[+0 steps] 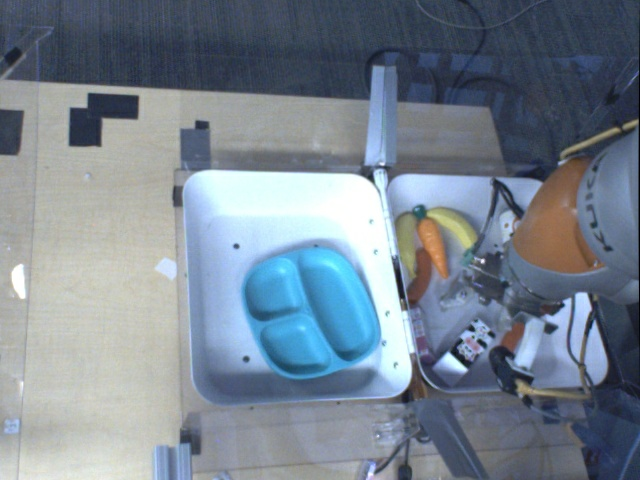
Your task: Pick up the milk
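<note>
Two white bins side by side on the table (pixel 90 268). Left bin (pixel 215 218) holds a blue three-section plate (pixel 312 311), lying flat. Right bin (pixel 440 193) has a banana (pixel 455 223), a carrot (pixel 432 245) lying across it, and a reddish-brown sausage-like item (pixel 420 273) just below the carrot. Milk (pixel 468 348), a small carton with black-and-white print, lies tilted near the right bin's front edge. Arm (pixel 565 228) covers the bin's right side. Claw (pixel 480 280) sits above the milk, near it; can't tell if it's wide or narrow, and nothing visibly held.
</note>
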{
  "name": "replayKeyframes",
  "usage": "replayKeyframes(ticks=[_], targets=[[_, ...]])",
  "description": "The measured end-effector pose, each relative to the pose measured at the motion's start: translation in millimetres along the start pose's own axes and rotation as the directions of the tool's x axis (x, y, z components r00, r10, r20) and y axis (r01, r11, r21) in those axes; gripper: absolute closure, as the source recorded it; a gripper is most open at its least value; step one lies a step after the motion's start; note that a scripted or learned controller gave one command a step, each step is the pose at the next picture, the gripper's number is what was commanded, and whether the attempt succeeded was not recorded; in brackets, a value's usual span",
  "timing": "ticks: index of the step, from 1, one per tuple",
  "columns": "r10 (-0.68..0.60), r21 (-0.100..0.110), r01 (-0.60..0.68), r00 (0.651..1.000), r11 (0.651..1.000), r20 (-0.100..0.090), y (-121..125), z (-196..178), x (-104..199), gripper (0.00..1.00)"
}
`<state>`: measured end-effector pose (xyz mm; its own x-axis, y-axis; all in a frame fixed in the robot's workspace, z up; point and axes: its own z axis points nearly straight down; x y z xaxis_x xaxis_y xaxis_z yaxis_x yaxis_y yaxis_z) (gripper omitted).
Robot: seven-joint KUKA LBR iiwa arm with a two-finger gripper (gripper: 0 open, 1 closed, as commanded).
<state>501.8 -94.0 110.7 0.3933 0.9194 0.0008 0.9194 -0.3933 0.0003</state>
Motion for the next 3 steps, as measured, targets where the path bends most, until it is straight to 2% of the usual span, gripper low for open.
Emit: replayKeyframes(ticks=[1,2,3], targets=[[-0.081,-0.007,0.081,0.997,0.997,0.0,53.5,-207.2,3.8,0.0],[-0.29,-0.003,0.29,0.957,0.957,0.0,-3.6,-104.9,56.6,0.0],[0.04,-0.002,-0.04,0.999,0.999,-0.001,14.4,-110.9,97.6,0.0]])
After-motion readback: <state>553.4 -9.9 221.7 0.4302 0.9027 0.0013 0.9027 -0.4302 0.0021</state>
